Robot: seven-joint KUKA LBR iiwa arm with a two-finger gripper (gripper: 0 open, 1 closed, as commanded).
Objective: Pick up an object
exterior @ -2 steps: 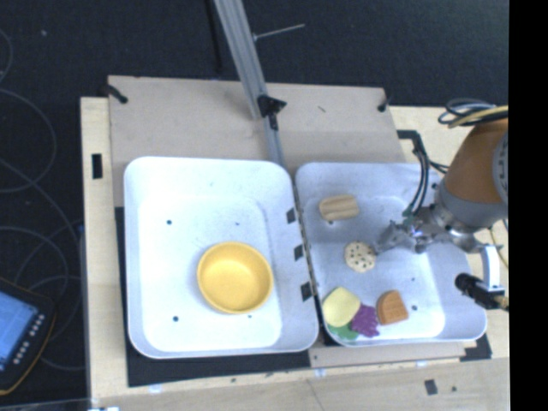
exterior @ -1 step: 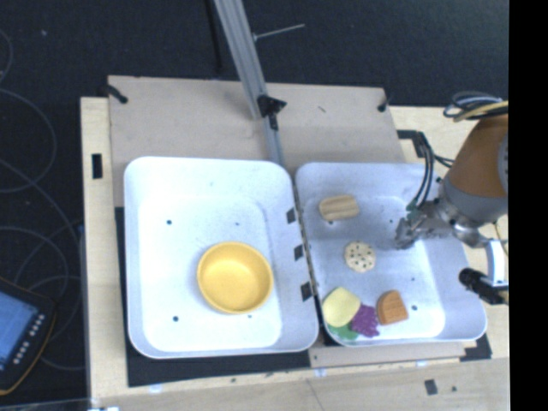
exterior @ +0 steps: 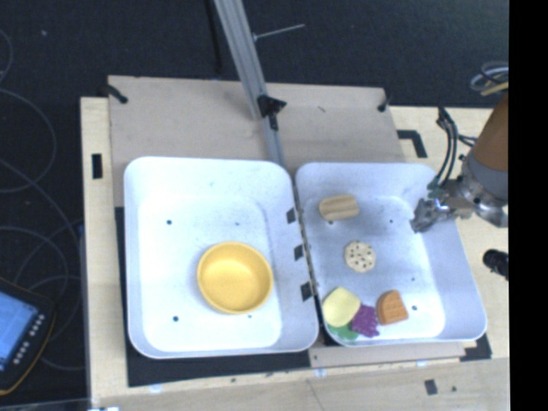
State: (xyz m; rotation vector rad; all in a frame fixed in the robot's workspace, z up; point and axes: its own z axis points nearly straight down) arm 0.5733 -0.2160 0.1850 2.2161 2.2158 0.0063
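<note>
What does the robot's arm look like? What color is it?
The arm comes in from the right. It has a rounded orange-brown band, then a grey wrist below it. Thin dark cables loop beside it. At its tip sits a small grey metal gripper, over the right bin's edge.

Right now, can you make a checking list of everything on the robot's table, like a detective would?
Surface: pale bench bearing two shallow white bins side by side, left bin and right bin.
Job's things: in the right bin, a tan roll, a spotted cookie, a yellow-green piece, a purple piece and an orange-brown piece; in the left bin, a yellow bowl.
Clutter: nothing seen.
Grippers: gripper over the right bin's right edge, apart from every item; jaws too blurred to judge.
Cables: thin wires by the arm.
Surroundings: dark floor, metal pole, tablet screen at lower left.
</note>
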